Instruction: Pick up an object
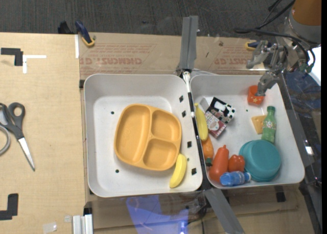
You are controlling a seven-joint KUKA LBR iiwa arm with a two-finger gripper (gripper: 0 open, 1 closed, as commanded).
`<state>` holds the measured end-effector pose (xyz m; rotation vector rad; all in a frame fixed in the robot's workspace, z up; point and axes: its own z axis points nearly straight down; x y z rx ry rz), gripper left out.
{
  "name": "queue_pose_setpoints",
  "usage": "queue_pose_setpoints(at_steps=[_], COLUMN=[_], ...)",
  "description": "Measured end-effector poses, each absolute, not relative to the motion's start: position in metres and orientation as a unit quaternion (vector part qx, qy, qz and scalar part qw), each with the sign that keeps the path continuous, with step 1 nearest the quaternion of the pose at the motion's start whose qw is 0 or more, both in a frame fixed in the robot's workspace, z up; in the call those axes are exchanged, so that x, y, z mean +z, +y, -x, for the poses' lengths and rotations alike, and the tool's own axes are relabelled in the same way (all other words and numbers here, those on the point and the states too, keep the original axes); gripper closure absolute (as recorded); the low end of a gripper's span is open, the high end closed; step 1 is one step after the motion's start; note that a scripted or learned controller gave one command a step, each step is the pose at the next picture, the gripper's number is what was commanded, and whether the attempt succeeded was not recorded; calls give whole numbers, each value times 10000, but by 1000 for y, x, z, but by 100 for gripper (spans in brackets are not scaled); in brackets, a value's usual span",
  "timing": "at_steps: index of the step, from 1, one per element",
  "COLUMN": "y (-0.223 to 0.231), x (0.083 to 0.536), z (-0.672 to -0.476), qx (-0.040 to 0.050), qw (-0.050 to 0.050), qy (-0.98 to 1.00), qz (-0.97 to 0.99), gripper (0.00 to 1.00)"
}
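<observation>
My gripper (259, 72) hangs over the far right corner of the right bin (294, 141), open, with nothing between its fingers. One finger (265, 82) ends just above a small orange-red object (255, 95) lying near the bin's back wall. In the same bin are a green bottle (269, 124), a yellow wedge (258, 124), a teal bowl (261, 160), a blue bottle (235, 178), a red vegetable (236, 162), an orange carrot-like piece (220, 161), a banana (201, 122), a black-and-white item (223, 109) and a red-and-white packet (215, 125).
The left bin (99, 125) holds a yellow divided plate (148, 137) and a second banana (178, 170) at its front right. Scissors (18, 131) lie on the bench at far left. A grey divider bar (188, 44) rises between the bins at the back.
</observation>
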<state>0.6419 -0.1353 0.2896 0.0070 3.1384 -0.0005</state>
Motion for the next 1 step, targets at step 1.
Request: queue_pose_setpoints(at_steps=[1], y=[-160], x=[157], z=[-616], qx=[-3], qw=[13], qy=[9978], qz=[657], gripper=[0])
